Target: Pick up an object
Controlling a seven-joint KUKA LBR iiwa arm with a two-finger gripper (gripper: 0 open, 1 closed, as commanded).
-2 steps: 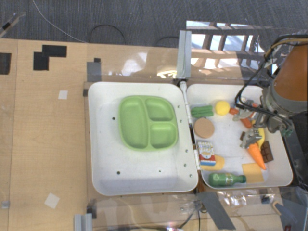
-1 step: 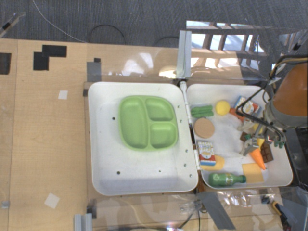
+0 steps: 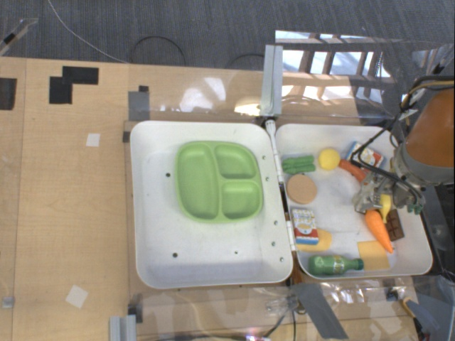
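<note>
On the left side of the wooden bench [image 3: 64,212], black square markings sit near the top edge. Further right, the left white bin [image 3: 153,261] holds a green divided plate [image 3: 217,181] with three compartments, lying flat near the bin's middle.

Just beside it, the right white bin [image 3: 334,197] holds a scatter of toy foods. Along this bin's left side, from top to bottom, lie a green vegetable piece [image 3: 298,164], a round tan disc [image 3: 302,188], a small carton with red and blue print [image 3: 303,224] resting against a yellow piece [image 3: 318,241], and a green bottle [image 3: 335,264] lying on its side along the near wall. A yellow ball [image 3: 328,159] sits near the top, with a small orange-red piece [image 3: 350,168] just to its right. A pale yellow cheese-like block [image 3: 372,253] lies near the bottom right.

At the bin's right side, the gripper [image 3: 375,199] is low over the items, with the grey arm and its orange band [image 3: 430,133] above and to the right. An orange carrot [image 3: 379,231] lies just below the gripper, slanting down and right, with a yellow piece [image 3: 385,206] and a dark brown bar [image 3: 395,226] close beside it. Whether the gripper is spread or closed, I cannot tell.
</note>
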